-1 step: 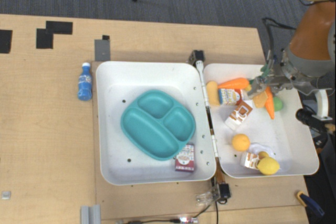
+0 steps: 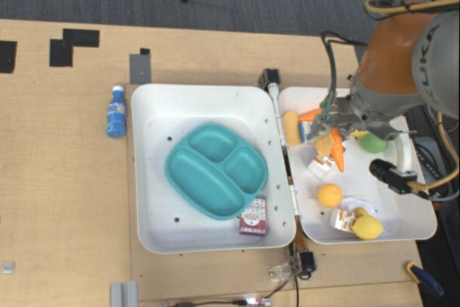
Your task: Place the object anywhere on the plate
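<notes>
hovering over the orange carrot (image 2: pixel 338 152), the claw (image 2: pixel 332 127) hides its grip; carrot looks light, hard, best pinched mid-body.

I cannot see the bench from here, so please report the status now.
Gripper low over right bin, among the food items; fingers unclear. Teal plate in left bin, nothing on it. Small red carton beside plate.
</notes>
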`<state>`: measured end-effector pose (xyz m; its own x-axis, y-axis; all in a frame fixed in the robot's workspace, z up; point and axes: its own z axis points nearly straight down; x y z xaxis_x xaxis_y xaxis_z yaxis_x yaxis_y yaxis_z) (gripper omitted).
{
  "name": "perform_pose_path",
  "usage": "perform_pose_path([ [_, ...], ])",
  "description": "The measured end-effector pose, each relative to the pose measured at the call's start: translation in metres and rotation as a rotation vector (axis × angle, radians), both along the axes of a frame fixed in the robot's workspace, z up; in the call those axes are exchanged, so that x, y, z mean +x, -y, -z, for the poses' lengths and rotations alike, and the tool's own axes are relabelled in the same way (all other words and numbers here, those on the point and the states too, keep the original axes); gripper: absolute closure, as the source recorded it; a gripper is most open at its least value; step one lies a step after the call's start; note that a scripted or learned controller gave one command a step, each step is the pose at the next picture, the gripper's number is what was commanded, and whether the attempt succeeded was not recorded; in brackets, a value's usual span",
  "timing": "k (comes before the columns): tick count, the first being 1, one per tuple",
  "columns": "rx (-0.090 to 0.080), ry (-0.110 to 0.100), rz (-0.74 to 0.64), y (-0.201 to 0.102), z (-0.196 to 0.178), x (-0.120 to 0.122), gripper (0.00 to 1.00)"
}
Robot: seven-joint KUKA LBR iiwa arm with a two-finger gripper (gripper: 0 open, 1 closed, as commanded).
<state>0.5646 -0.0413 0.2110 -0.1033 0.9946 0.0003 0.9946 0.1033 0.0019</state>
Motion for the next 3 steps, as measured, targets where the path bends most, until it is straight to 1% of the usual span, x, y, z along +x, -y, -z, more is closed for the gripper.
perform_pose_path([
  [1,0.000,-0.001,-0.026,-0.080,0.027,0.010,1.00],
  [2,0.001,-0.002,0.079,-0.143,0.027,-0.020,1.00],
  [3,0.000,-0.001,0.079,-0.142,0.027,-0.020,0.00],
])
